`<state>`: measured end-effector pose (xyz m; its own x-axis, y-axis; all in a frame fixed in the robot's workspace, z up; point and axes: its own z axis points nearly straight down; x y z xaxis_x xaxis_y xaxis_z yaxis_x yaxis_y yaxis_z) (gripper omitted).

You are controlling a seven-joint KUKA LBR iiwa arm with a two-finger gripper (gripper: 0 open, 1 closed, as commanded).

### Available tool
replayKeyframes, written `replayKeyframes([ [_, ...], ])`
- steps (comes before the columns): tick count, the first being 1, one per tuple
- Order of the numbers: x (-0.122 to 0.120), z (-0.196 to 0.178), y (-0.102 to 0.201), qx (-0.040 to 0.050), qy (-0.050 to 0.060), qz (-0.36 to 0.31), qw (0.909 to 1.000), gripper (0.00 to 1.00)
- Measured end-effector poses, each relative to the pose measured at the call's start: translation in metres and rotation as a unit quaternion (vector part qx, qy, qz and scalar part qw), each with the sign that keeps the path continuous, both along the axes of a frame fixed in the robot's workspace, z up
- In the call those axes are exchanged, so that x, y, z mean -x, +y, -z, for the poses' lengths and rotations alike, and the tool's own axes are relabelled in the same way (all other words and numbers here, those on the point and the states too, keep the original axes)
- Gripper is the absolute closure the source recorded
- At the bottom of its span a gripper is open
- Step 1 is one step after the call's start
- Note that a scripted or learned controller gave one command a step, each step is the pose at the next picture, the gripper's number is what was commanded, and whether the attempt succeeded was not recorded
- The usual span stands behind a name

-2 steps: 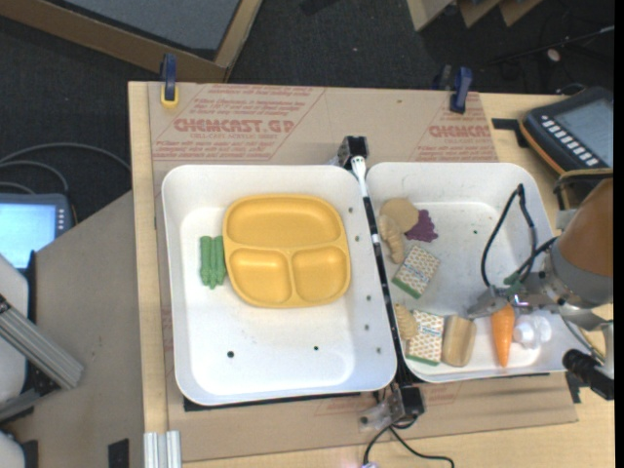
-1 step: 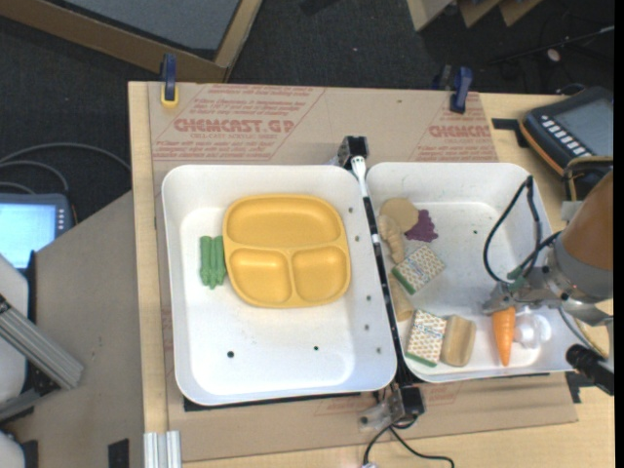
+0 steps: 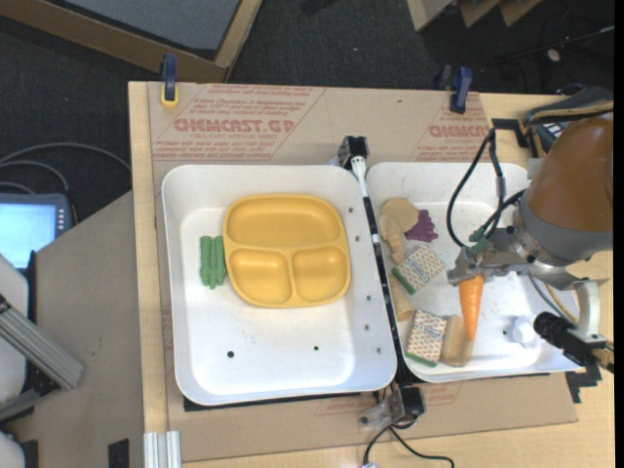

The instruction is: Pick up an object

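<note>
Hanging from the jaws (image 3: 471, 279), pinched at its top, an orange carrot (image 3: 470, 307).

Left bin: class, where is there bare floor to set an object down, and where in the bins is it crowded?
Left bin: bare floor in front of the yellow divided plate, toward the near rim. Beside the green beans it is tight. Right bin: crowded around the carrot and snack packets.

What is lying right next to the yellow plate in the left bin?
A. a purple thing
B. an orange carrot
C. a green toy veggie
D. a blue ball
C: the green toy veggie lies in the left bin, just beside the left edge of the yellow plate. The orange carrot and the purple thing are in the right bin.
</note>
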<state>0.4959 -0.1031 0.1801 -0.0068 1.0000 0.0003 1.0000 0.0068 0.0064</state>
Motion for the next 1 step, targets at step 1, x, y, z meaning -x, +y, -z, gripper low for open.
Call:
replayKeyframes([
  [1, -0.0617, -0.0050, 0.0630, 0.0002, 0.000, 0.000, 1.0000, 1.00],
])
